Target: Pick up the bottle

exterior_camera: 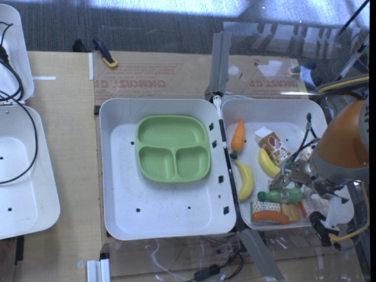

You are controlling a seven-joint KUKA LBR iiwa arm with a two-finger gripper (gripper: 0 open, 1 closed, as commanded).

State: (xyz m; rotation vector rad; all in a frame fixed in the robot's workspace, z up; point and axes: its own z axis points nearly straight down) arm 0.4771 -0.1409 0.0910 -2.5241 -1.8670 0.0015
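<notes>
Far left: a white tub [23,175] with a black cable [26,134] looping over its rim. Next, the left bin [117,204], holding a green three-compartment plate [173,147] set toward its back half, nothing on the plate. Behind both bins, brown cardboard [164,81] printed with red lettering, and a small blue-and-yellow clamp [104,53] lying on the bench near the cardboard's back left corner. Between the bins, a grey upright post [220,60] at the back and a row of black clips along the shared wall. Then the right bin [276,107], crowded: an orange carrot [237,135] tilted against the dividing wall, a yellow banana [245,180] just below it, a second banana [268,162] further right, a brown-and-white packet [274,145] beside that, and a red sausage-like piece [270,217] at the front edge. The bottle [281,195], green-capped, lying on its side just above the red piece, cap pointing left, near the bin's front right. Right of it, the gripper [294,178] low over the bottle's far end, reaching in from the grey and orange arm [346,143]; cannot tell whether the claw is spread or pressed together, nor whether anything sits between its tips.
</notes>
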